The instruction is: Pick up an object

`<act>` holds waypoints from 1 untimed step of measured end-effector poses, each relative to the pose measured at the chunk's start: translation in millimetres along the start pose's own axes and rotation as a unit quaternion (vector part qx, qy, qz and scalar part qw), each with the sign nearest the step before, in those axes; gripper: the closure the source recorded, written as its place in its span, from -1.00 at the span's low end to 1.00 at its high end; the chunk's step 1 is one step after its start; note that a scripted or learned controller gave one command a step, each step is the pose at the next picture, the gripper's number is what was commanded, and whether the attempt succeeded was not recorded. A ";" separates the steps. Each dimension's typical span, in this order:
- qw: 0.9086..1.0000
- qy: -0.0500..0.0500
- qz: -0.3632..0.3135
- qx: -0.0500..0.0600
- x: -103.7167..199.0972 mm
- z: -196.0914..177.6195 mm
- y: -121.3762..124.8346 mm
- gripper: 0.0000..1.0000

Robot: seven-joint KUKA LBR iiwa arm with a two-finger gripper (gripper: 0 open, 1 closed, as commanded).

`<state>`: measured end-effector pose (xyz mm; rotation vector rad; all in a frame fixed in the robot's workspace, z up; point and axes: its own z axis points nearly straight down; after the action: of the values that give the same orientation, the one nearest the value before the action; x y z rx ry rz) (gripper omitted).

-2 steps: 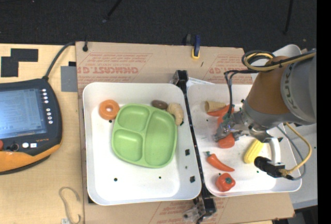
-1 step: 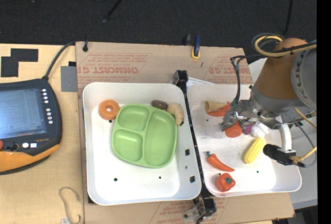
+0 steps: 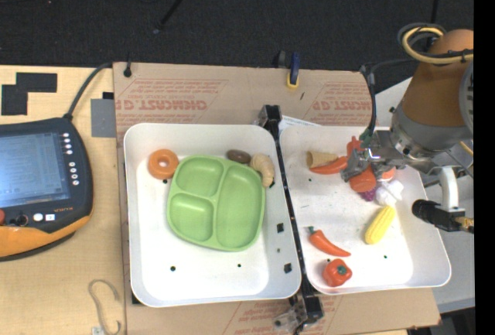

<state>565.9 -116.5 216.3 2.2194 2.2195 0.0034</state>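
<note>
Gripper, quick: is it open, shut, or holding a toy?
Gripper: low in the right bin, among the orange and red toys; whether it grips one cannot be told from this view.

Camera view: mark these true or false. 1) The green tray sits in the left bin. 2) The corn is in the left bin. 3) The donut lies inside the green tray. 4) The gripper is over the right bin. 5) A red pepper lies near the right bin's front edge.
1) True: the green tray is in the left bin.
2) False: the corn lies in the right bin.
3) False: the donut lies on the bin floor beside the tray.
4) True: the gripper is over it.
5) True: the red pepper is there.
</note>
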 end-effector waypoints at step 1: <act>1.000 0.000 0.000 0.002 -1.7 -11.7 0.0 1.00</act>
<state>565.9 -118.2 228.0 2.2222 2.2219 -0.0002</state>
